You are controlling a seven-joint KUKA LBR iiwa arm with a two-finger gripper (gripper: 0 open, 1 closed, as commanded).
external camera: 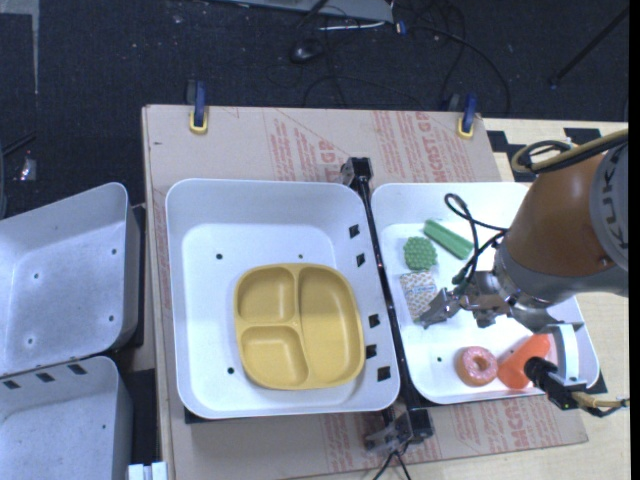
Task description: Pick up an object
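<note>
Patterned packet (419, 290) lies flat in the right bin (400, 200), near the divider (378, 278), long axis running from upper left to lower right. Gripper (440, 311) sits at the packet's lower right corner, fingertips touching or just beside it; can't tell the finger gap or whether anything is gripped. Green ball (420, 253) just above the packet, green block (447, 238) beyond that. Donut (477, 366) and orange piece (523, 360) below the gripper. Yellow tray (298, 325) in the left bin (200, 208).
</note>
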